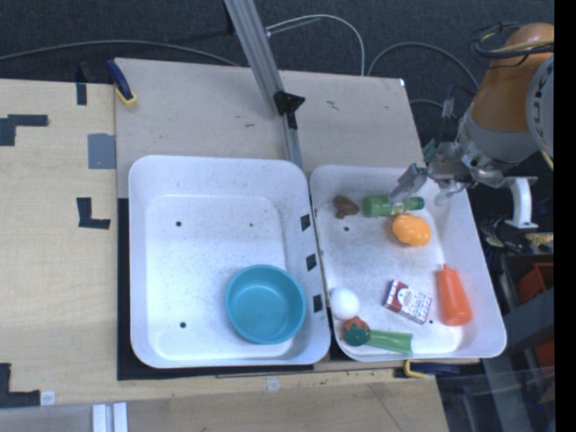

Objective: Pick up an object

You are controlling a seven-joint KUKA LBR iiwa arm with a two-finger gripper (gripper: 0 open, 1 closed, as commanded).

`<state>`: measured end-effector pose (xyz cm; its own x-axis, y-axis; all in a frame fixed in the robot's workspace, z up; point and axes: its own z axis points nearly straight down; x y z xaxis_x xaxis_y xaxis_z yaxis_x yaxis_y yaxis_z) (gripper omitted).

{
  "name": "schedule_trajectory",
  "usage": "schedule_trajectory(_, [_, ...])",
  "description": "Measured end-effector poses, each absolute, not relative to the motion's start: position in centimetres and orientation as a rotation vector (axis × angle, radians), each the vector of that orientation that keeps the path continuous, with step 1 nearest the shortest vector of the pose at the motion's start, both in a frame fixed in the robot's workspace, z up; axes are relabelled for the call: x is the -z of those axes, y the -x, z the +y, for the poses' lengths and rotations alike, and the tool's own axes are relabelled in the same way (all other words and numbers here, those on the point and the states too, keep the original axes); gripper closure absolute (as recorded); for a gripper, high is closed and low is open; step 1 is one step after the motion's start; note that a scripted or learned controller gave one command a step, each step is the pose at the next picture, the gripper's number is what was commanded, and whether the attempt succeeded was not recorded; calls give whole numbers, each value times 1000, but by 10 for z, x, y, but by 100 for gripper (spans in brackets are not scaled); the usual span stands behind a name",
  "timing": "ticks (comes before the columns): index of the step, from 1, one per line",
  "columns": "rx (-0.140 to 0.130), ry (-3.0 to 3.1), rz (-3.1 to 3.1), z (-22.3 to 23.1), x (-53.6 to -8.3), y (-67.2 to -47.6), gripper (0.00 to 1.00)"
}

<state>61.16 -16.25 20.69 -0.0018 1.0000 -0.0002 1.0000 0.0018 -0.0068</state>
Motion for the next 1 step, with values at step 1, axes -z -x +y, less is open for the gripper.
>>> schedule_trajectory(1, [-8, 2215, -2220, -164, -142, -609, 0])
